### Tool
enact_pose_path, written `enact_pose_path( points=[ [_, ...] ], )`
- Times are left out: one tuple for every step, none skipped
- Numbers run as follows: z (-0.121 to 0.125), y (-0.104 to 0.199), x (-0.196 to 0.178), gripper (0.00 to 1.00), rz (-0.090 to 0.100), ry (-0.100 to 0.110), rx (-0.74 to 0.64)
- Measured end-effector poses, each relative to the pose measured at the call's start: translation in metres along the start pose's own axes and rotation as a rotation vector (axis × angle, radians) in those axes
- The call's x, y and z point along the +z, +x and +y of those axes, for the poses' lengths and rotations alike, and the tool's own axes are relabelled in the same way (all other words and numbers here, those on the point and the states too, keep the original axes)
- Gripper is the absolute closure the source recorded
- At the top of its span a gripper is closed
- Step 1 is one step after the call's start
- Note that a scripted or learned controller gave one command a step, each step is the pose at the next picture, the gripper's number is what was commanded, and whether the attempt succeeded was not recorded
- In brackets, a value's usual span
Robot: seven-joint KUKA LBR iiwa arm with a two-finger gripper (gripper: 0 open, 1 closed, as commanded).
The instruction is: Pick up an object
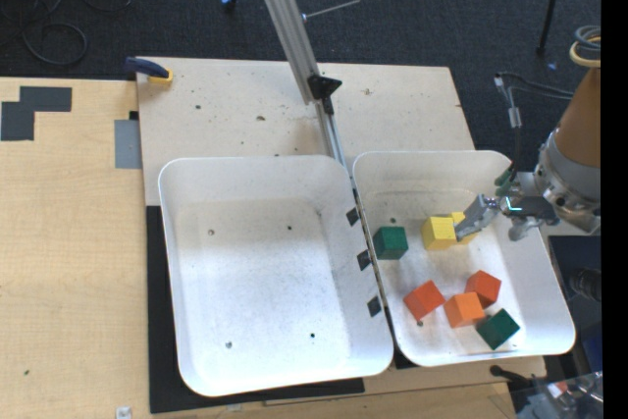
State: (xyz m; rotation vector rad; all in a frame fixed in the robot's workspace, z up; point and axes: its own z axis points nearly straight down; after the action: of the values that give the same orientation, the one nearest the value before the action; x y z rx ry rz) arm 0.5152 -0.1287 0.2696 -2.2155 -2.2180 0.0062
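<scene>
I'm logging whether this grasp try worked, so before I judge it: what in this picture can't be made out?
- Gripper, camera view: too small and blurred to tell open from shut, or whether it grips the yellow block it meets.
- Yellow block: its right side is hidden by the gripper.
- Arm: cut off by the right edge.
- Dark green block: its contact with the orange block is unclear.

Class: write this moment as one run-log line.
gripper: beside yellow block | grasp: unconfirmed | right bin: six blocks
</scene>
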Motion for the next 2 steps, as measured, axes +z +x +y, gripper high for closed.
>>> enact_pose_path(
  points=[
    [0.0, -0.001, -0.002, 0.0, -0.001, -0.005, 0.003],
    [-0.002, 0.005, 0.061, 0.0, 0.001, 0.003, 0.003]
  ],
)
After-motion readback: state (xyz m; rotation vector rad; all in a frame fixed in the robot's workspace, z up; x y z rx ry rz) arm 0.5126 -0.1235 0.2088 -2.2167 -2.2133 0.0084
